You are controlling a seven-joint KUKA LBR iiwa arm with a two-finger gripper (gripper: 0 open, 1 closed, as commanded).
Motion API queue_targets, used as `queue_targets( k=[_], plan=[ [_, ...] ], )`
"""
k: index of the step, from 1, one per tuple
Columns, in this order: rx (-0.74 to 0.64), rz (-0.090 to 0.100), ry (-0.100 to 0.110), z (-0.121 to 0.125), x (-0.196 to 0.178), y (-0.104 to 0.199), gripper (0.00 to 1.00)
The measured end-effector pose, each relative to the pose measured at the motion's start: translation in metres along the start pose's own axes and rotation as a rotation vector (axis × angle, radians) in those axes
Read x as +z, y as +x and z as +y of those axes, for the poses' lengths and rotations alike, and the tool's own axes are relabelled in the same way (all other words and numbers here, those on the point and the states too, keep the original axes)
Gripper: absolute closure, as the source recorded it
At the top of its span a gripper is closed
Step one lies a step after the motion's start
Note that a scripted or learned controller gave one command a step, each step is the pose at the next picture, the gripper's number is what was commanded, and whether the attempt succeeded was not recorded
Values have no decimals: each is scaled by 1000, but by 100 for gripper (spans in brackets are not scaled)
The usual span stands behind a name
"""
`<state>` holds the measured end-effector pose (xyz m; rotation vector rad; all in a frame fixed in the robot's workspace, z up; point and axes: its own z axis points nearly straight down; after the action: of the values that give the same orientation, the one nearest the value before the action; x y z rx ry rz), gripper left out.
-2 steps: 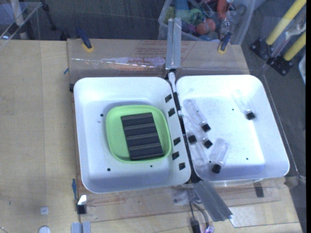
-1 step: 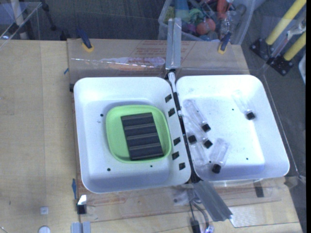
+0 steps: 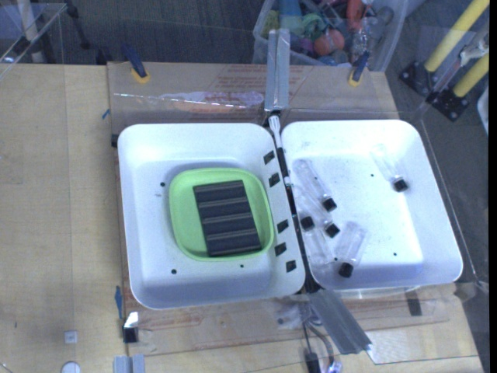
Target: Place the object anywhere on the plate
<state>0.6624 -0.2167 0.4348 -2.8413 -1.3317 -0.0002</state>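
A square lime-green plate (image 3: 180,208) lies in the left white bin (image 3: 140,162), a little below its middle. A dark grey ridged rectangular block (image 3: 226,218) rests flat on the plate, covering most of its centre and reaching toward its right and lower edges. In the right white bin (image 3: 435,231) lie several clear plastic tubes with black caps, such as one near the bin's back right (image 3: 391,172) and one near its front (image 3: 349,249).
A metal divider with black clips (image 3: 279,200) runs between the two bins. A clear box of colourful toys (image 3: 330,14) stands behind the bench. Yellow poles (image 3: 462,29) lean at the back right. Bare wooden benchtop (image 3: 54,208) stretches to the left.
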Motion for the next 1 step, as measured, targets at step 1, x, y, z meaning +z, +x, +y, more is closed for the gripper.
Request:
queue_targets(
  k=[1],
  plan=[
    [80, -1, 2, -7, 0, -6, 0]
  ],
)
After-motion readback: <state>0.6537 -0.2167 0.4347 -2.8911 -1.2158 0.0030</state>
